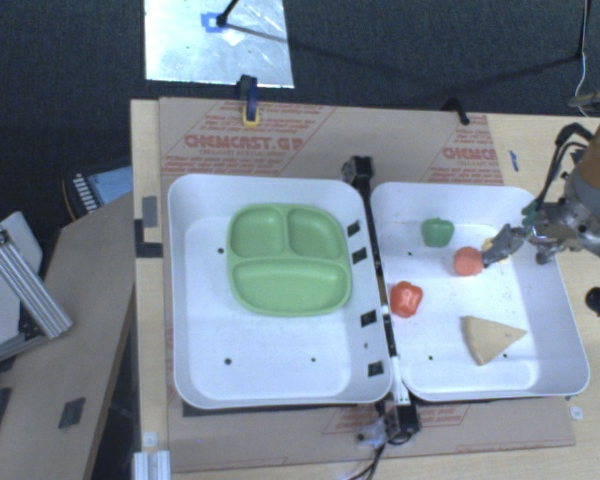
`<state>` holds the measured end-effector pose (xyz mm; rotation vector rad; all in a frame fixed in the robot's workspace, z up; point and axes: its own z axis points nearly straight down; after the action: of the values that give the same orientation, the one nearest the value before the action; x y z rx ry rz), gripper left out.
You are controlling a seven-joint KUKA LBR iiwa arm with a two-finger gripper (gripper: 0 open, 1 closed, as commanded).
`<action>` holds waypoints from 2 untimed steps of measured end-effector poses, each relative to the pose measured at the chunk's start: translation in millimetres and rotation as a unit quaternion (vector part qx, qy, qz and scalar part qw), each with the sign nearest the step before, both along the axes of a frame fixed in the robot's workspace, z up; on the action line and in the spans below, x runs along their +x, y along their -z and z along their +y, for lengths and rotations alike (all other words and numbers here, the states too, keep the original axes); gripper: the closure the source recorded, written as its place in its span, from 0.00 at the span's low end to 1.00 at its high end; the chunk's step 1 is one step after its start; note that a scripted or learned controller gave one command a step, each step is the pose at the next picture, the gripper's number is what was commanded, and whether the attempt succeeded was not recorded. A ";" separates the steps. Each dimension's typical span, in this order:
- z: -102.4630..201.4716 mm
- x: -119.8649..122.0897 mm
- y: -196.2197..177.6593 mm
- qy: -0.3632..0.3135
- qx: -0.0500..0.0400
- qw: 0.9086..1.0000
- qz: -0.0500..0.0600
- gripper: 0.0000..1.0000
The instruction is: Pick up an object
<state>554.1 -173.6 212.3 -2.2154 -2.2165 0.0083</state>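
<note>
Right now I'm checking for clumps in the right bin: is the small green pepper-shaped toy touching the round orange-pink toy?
Apart. The camera view shows bare white bin floor between the small green pepper-shaped toy and the round orange-pink toy, which lies lower right of it.

Green divided plate point(287, 260) in left white bin point(195, 368); shiny foil sheet point(218, 28) beyond the bench.

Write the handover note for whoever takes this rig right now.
Tool: low over the right bin, beside the orange-red ball; nothing seen held, and open or shut is unclear.
Right bin: green pepper toy, orange-red ball, red pepper toy, tan wedge.
Left bin: green divided plate.
Done: approach only.
Left: grasp and lift one object; the ball is nearest.
</note>
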 end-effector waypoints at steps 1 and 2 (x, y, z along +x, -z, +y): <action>0.3 2.6 -5.5 -0.001 -0.001 1.000 -0.005 0.00; -3.5 2.4 36.9 0.000 -0.001 1.000 -0.004 0.00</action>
<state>556.5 -177.1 175.4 -2.2191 -2.2222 0.0017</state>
